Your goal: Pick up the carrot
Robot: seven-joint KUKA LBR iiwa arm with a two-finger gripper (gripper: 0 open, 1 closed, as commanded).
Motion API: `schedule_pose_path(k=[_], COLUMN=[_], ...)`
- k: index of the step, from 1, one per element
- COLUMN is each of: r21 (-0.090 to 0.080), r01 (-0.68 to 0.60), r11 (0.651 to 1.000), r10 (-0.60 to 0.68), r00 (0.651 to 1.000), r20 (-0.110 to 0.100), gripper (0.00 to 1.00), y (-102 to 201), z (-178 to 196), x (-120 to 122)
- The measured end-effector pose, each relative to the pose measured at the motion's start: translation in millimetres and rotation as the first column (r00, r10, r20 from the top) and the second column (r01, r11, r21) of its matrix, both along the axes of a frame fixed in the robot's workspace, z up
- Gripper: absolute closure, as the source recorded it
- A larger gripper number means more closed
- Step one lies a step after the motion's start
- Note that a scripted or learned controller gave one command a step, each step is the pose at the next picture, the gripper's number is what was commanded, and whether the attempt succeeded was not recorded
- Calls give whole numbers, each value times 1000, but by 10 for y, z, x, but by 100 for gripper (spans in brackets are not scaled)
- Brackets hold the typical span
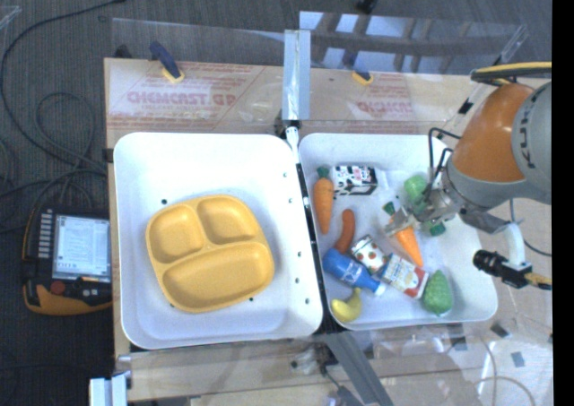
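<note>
Grey carpet surrounds a bench bearing two shallow white plastic bins, the left bin (134,306) carrying a yellow three-compartment plastic tray (211,252) and the right bin (484,306) crowded with toy food. Two orange tapered pieces could be called a carrot: a plump one with a green top (322,203) near the right bin's 9 o'clock wall, and a slimmer orange cone (409,246) close to the bin's centre, just under the two-finger gripper (421,214). The gripper appears to be working the slimmer one, which lies slanted, its narrow tip pointing toward 11 o'clock. How wide the gripper stands cannot be told, since the metal parts blur together against the clutter. To do this step well, I judge the grasp should span the cone's short axis near its thicker end, since the taper may squirt it out. A green round toy (415,187) at its 12 o'clock and a red-and-white packet (401,274) at its 6 o'clock crowd the approach, so a straight vertical descent looks safest.
</note>
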State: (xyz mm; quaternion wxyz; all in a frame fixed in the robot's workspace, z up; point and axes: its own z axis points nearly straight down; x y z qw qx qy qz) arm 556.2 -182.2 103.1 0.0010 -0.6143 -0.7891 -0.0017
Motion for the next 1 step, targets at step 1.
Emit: schedule_pose_path(k=[1], r21=[-2], r01=[-137], r11=[991], r10=[137], r00=[991], r20=[0], gripper=[100], y=[33], z=[954], x=[-135])
